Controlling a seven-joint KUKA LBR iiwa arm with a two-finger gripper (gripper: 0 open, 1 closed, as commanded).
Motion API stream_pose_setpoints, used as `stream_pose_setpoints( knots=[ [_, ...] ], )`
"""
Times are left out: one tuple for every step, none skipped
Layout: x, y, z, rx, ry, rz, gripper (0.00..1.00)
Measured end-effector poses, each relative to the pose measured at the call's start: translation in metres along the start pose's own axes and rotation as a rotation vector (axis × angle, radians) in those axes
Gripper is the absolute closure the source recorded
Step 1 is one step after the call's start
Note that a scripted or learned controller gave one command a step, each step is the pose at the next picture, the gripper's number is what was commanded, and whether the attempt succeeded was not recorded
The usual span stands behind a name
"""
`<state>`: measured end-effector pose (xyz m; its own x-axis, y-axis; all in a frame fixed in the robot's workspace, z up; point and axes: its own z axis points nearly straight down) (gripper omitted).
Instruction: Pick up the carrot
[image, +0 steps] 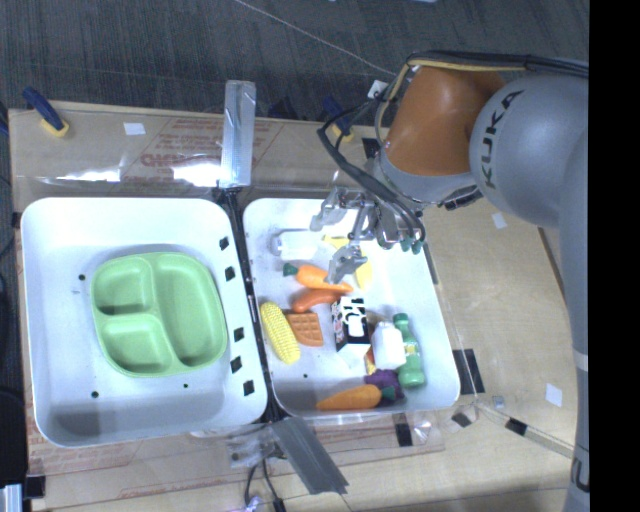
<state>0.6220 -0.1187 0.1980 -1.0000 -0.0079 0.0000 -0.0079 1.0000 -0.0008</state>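
Orange carrot (312, 274) below gripper (352, 258), one corn cob (279, 332), two bins (60, 240)

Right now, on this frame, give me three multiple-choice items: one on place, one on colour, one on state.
1. Where does the corn lie?
A. In the left bin
B. In the right bin, near its left wall
C. On the bench outside the bins

2. What colour is the plate?
A. Green
B. Red
C. Blue

3. Where is the end effector relative to the carrot?
A. Just above it, over the right bin
B. Over the plate
C. Outside both bins

Answers:
1 B: the yellow cob sits beside the divider inside the right bin.
2 A: the divided plate in the left bin is pale green.
3 A: it hangs right by the upper carrot, near the bin's far end.
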Motion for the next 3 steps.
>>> stream_pose_setpoints(
  knots=[
    [-0.008, -0.013, 0.082, 0.002, -0.026, 0.049, 0.00],
    [0.043, 0.010, 0.097, 0.002, -0.018, -0.009, 0.00],
    [0.042, 0.011, 0.087, 0.003, -0.019, -0.017, 1.00]
  ],
)
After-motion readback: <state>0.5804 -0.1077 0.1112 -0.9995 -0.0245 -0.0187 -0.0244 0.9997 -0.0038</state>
